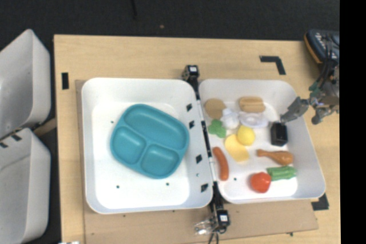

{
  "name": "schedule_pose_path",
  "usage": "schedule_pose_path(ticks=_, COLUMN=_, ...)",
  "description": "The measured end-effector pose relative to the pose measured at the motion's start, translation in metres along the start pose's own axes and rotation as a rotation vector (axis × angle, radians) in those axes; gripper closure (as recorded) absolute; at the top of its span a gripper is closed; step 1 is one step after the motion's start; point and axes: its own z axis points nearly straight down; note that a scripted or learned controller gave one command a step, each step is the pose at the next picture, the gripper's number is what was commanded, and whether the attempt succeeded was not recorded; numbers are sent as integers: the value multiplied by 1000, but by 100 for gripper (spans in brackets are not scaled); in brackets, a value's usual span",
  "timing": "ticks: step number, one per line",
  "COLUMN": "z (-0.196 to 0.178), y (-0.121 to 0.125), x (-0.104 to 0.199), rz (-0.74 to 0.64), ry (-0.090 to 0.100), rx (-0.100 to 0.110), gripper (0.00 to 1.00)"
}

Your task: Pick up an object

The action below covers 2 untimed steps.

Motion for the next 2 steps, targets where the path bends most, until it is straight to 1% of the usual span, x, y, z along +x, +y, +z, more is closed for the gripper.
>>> schedule_pose_path(ticks=1, z=-5, y=2, x=0, rz=-3, ry=-3, rx=-9, gripper=0)
schedule_pose_path(ticks=2, z=60, y=4, x=3, rz=-2, ry=-1, rx=-4, gripper=0)
